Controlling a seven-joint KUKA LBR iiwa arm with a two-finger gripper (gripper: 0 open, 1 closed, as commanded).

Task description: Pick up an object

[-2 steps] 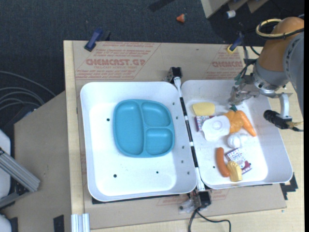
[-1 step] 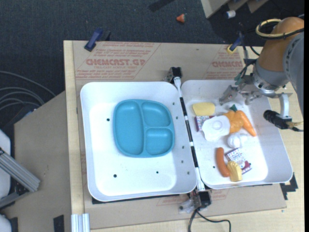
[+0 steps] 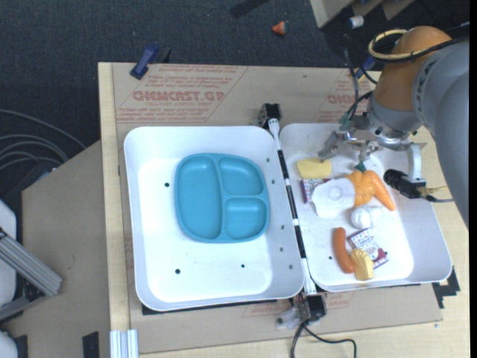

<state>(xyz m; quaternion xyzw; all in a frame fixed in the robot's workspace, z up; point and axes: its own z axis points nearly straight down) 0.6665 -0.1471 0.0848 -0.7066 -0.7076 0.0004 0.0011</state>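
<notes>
Overhead, the grey two-finger gripper (image 3: 349, 145) is hovering with fingers spread wide and holding nothing at twelve o'clock in the right white bin (image 3: 426, 233), just above the pale yellow wedge-shaped toy (image 3: 314, 168), seemingly lining up a pick.

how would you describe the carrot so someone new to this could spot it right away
Start at the right bin, the one crowded with small toy foods, next to the bin holding the blue tray. Look in its upper middle, just below the gripper. The carrot is the bright orange tapered piece right of the round white lid; it is paler and thicker than the reddish sausage lower down.
</notes>
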